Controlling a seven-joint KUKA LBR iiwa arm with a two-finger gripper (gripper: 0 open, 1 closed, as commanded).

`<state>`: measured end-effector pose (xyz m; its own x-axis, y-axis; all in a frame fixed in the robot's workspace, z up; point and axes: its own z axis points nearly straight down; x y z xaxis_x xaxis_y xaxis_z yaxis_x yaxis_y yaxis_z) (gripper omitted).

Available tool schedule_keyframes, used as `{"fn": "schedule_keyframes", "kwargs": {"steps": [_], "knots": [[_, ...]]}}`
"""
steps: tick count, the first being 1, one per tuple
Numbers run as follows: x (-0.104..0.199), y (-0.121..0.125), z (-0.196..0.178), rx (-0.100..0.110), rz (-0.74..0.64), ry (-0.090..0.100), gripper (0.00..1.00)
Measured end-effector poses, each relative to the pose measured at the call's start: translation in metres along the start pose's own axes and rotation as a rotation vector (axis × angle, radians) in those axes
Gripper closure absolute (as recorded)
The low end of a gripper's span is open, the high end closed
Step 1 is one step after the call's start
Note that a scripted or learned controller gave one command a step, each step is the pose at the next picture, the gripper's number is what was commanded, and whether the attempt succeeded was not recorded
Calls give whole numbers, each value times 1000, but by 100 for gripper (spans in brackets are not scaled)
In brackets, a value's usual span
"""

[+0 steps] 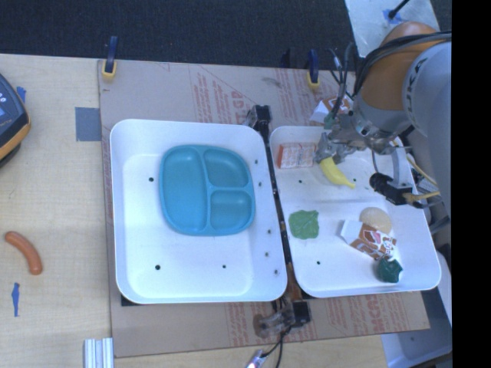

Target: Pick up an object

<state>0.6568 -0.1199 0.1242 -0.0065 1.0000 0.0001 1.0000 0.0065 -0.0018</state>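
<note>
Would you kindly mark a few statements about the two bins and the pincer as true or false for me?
1. The blue divided plate lies in the left bin. True.
2. The pincer hangs over the left bin. False: it is over the right bin, just above the banana.
3. A green leafy piece lies in the right bin. True.
4. The sausage lies on the blue plate. False: it lies on the bench, left of both bins.
</note>
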Motion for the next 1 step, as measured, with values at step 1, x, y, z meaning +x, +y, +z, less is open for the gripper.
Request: {"fn": "schedule_keyframes", "kwargs": {"steps": [1], "knots": [[61, -88, -105, 0, 1, 1, 100]]}}
